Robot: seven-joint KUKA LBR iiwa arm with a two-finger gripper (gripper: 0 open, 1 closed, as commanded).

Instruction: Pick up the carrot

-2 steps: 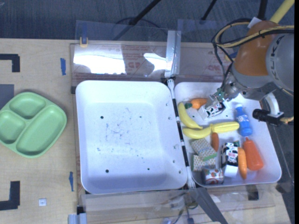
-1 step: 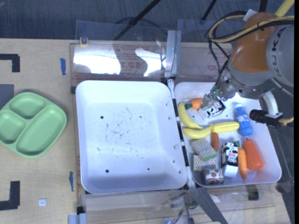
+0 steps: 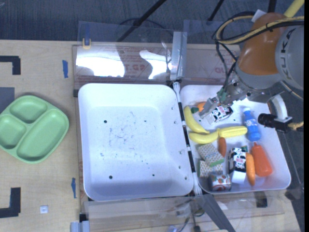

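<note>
Hovering over the right bin (image 3: 284, 178), the claw (image 3: 211, 106) sits above a cow-patterned carton (image 3: 222, 113); its finger state I cannot tell. What looks like the carrot (image 3: 250, 168) lies near the bin's front, beside an orange bottle (image 3: 261, 159).

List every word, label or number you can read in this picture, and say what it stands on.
"KU", the start of a word cut off at the frame edge: on the grey robot arm.
Print on the small cartons in the right bin: too small to read.
</note>
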